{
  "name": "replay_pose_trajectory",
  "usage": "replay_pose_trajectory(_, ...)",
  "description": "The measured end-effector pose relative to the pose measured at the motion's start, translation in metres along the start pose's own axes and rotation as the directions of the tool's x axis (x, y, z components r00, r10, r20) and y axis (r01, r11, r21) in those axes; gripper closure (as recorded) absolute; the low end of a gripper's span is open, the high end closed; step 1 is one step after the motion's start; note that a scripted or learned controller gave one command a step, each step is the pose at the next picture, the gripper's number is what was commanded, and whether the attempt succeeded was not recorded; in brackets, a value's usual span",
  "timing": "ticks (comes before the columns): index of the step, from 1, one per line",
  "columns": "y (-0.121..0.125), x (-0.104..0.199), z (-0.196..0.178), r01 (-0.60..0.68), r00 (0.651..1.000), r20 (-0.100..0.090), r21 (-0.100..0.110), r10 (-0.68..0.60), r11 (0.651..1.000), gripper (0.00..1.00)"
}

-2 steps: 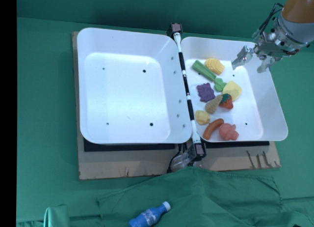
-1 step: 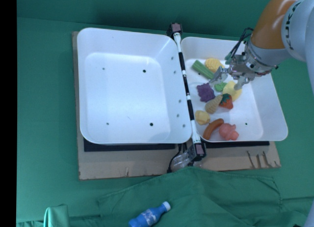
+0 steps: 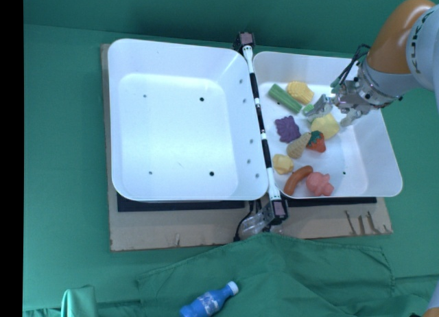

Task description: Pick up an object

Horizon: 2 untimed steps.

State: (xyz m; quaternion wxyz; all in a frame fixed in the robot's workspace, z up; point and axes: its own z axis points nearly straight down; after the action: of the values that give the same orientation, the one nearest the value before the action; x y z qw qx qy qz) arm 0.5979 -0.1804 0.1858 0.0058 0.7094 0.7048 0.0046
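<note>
- At the far left of the bench we see the left bin (image 3: 130, 68), white and shallow, with a few small dark dots on its floor.
- Between the two bins runs a thin black-and-white bar (image 3: 259, 120); its near end meets a clear, shiny piece (image 3: 252, 225) that we cannot make out.
- Below the bench, on the green cloth (image 3: 302, 274), lies a small blue bottle (image 3: 208, 300) with a white cap.
- Next comes the right bin (image 3: 384, 171), holding toy foods: a green stalk (image 3: 284, 97), a corn cob (image 3: 300, 91), purple grapes (image 3: 287, 128), a strawberry (image 3: 316, 141), an orange sausage (image 3: 298, 179) and a pink piece (image 3: 319, 184) whose kind we cannot tell.
- A yellow toy (image 3: 326, 125), rounded and plain, lies just under the fingers, partly covered by them.
- We find the gripper (image 3: 336, 106) low over the bin's far half, with the arm (image 3: 401, 31) reaching in from the right and cut off at the edge.
- Its fingers look spread, with nothing clearly between them; a green-grey bit (image 3: 314, 108) beside the left finger is too small to name.
</note>
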Motion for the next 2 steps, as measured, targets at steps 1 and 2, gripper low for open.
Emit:
replay_pose_trajectory(1,0.045,0.048,0.000,0.010,1.000,0.003,0.001,-0.010,1.000,0.00)
replay_pose_trajectory(2,0.006,0.071,-0.002,0.002,1.000,0.004,-0.006,-0.002,1.000,0.00)
